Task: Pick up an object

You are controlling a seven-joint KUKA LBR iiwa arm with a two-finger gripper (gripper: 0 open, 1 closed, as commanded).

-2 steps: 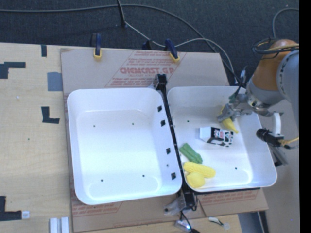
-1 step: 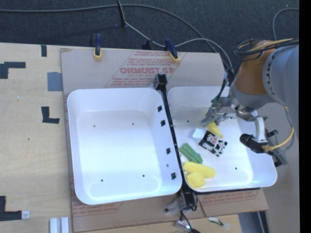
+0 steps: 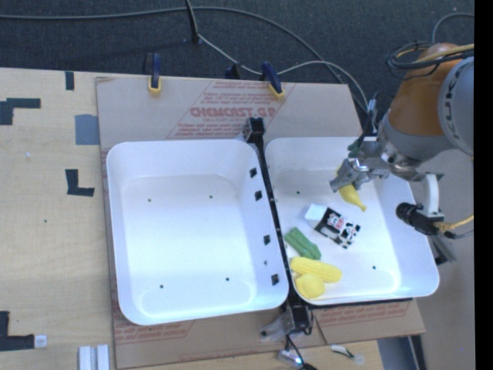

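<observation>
The claw [image 3: 353, 177] hangs over the right bin [image 3: 385, 284], clenched on a yellow banana [image 3: 353, 196] — its lower end juts out below the fingers. Near it lie a white card [image 3: 331, 223], a green pod [image 3: 302, 243], corn [image 3: 316, 268] and a lemon [image 3: 310, 287]. The left bin [image 3: 185, 160] sits alongside — 2 bins touching.

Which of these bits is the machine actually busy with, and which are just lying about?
In the job:
- gripper, right bin
- small yellow piece right at the gripper
- pickable: black-and-white card, green piece, yellow corn, yellow lump

Lying about:
- left bin
- clamps
- cable
</observation>
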